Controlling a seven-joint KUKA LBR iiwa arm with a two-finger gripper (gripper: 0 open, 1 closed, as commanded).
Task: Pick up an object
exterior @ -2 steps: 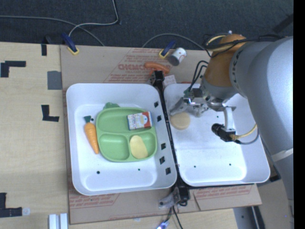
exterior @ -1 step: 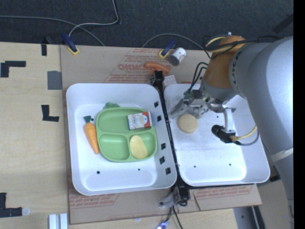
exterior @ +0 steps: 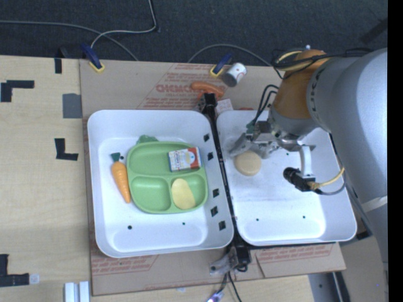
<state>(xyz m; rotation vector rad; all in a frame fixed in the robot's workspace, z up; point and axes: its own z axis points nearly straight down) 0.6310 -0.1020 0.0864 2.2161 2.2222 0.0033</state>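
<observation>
A round beige bun-like object (exterior: 248, 164) lies in the right bin (exterior: 283, 222), near its upper left. My gripper (exterior: 252, 145) hangs just above and behind it, low in the bin, its dark fingers (exterior: 239, 146) spread on either side of the object's top edge. Nothing sits between them. In the left bin (exterior: 151, 231) a green divided plate (exterior: 167, 177) carries a small carton (exterior: 184, 159) and a yellow oval piece (exterior: 183, 194). An orange carrot (exterior: 121, 180) lies left of the plate.
The grey arm with its orange band (exterior: 301, 87) fills the right bin's upper right side. A black cable end (exterior: 296, 177) dangles over the right bin. An orange object (exterior: 206, 88) and a small cylinder (exterior: 234, 74) lie on the cardboard behind the bins.
</observation>
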